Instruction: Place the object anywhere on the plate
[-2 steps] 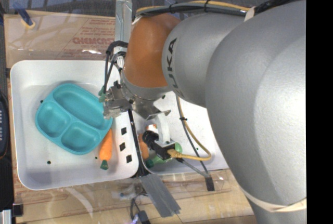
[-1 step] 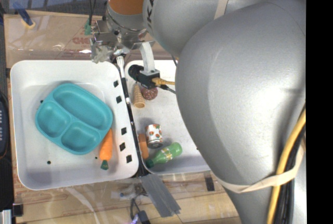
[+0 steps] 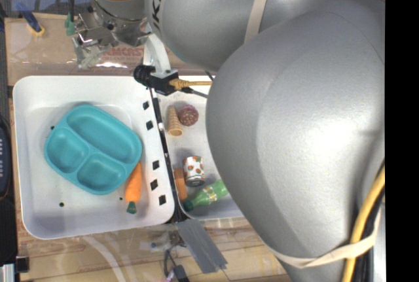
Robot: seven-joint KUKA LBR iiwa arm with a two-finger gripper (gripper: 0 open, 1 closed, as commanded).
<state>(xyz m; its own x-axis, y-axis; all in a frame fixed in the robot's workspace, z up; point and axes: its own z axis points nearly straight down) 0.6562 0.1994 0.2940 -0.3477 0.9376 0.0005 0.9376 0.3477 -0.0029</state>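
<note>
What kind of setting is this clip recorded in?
Likely a robot lab bench for pick-and-place trials: a large grey arm, two white bins holding toy food like a carrot, and taped cabling.

Arm casing — black letters, likely "KA", partly cut off.

My own arm bulks across the right side and hides most of the right bin, leaving just its left strip showing. The green bottle runs under my arm, so its far end is covered, and an orange thing beside the small can is partly tucked behind the bin wall. The can's label is too small to read. My gripper sits past the bins' top edge, tangled in clutter, and I cannot tell how its fingers stand. My arm is cut off by the top and bottom edges.
</note>
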